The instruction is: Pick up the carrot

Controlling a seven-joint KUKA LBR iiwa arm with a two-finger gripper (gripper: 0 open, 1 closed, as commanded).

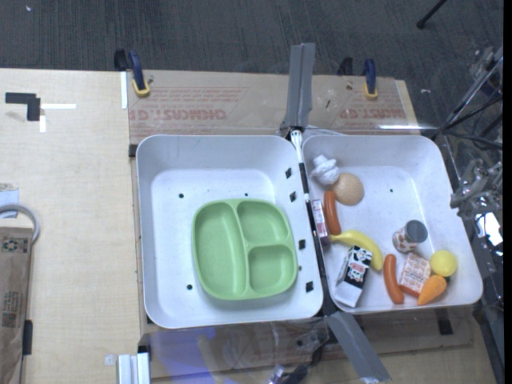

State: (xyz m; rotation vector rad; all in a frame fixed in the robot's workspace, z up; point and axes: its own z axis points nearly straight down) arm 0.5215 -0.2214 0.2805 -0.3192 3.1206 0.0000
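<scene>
The carrot [431,289] is a short orange cone lying in the right bin's [384,154] near right corner, beside a yellow lemon [443,263] and a red-and-white packet [414,274].
The right bin also holds a banana [357,241], two sausages [392,278] [331,211], a milk carton [354,274], a small can [414,233], a tan ball [348,189] and a white object [324,168]. A green divided plate [245,249] sits in the left bin [160,214]. Clamps [141,82] hold the back edge.
</scene>
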